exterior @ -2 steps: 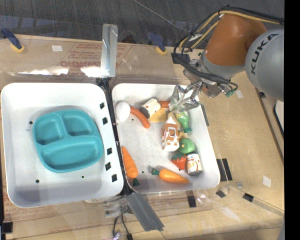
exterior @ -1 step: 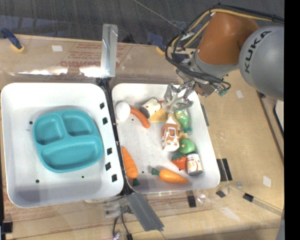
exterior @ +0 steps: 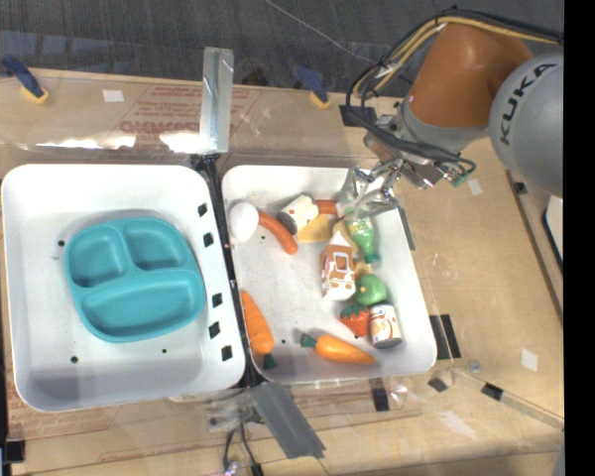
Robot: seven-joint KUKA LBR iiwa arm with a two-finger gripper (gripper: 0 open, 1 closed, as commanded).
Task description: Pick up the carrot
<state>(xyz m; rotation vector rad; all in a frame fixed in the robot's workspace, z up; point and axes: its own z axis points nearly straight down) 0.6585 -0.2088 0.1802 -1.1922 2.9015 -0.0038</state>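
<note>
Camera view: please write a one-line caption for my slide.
Gripper hovers over the right bin's far edge; two carrots lie near its front, blue tray in the left bin.

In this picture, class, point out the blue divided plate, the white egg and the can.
blue divided plate (exterior: 134,276), camera view, ridge between its compartments.
white egg (exterior: 243,220), camera view, middle of its shell.
can (exterior: 384,327), camera view, its side label.

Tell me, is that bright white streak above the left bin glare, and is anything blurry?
Camera view: yes, glare on the clear plastic sheet behind the left bin; the gripper looks soft and hard to make out; the carrot is fairly sharp.
</note>
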